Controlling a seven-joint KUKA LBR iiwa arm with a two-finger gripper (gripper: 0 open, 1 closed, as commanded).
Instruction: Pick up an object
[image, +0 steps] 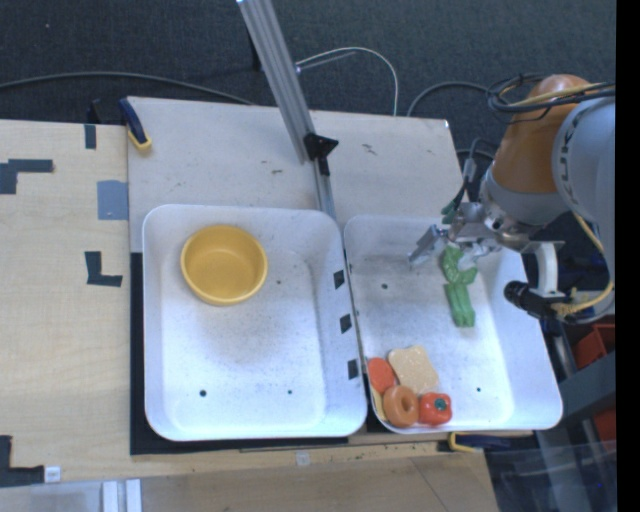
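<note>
Gripper (452, 243) low over far end of right bin (520, 400), reaching in from right, orange band above wrist. Fingers spread, one out to left, other close by upper end of green vegetable (460, 292); whether any of that end sits between them, cannot tell. No firm hold to be seen. Likely set there for a grab at nearest loose thing: green vegetable lying long-ways, far end just under gripper, near end pointing toward middle of bin, bare floor on both sides.

Near left corner of same bin crowded: slice of bread (413, 367), orange ring (400, 405), red tomato (435, 408), red piece (381, 374) against bin wall, all touching or nearly so, well apart from green vegetable. Harder picking there, probably, with wall and neighbours in way.

Left bin (160, 330) with yellow bowl (224, 263) at far left, remaining floor bare. Grey metal post (285, 75) slanting down from far edge to seam between bins, left of gripper, not blocking it. Cables (370, 60) on bench beyond.
</note>
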